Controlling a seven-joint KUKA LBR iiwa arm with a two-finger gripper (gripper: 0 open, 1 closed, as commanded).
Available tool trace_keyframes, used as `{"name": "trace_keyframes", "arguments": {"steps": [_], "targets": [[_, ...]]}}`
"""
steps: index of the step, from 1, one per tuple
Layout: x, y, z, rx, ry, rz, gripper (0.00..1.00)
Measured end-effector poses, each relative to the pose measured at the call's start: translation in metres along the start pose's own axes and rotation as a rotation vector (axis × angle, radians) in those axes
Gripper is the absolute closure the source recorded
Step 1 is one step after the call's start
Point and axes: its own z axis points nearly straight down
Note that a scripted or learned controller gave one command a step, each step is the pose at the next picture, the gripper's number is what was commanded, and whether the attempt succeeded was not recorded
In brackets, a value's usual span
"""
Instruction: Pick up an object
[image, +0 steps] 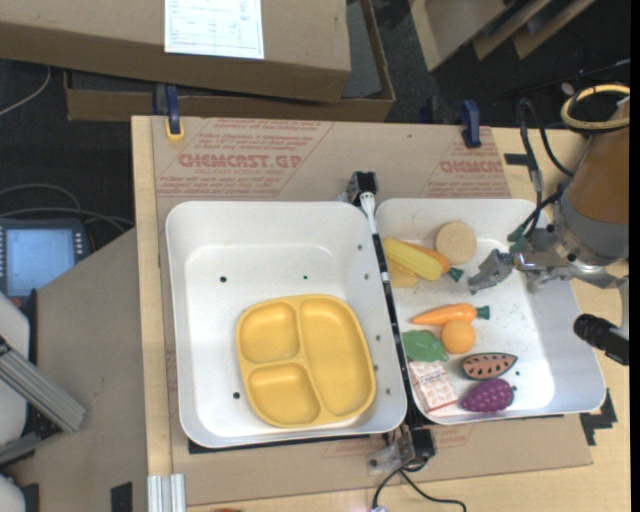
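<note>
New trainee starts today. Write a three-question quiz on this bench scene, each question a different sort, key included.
1. True or false: the yellow tray lies in the left bin.
2. Which lies nearest the gripper? A. grapes B. corn C. round cracker
3. Fill in: the carrot lies in the ___ bin.

Key: 1 true; 2 C; 3 right.
</note>
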Motion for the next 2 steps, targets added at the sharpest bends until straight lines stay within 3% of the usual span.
{"name": "trace_keyframes", "arguments": {"steps": [1,2], "targets": [[0.037,-0.005,0.069,0.006,0.003,-0.002,0.0],[0.039,-0.02,0.124,-0.001,0.002,0.003,0.0]]}}
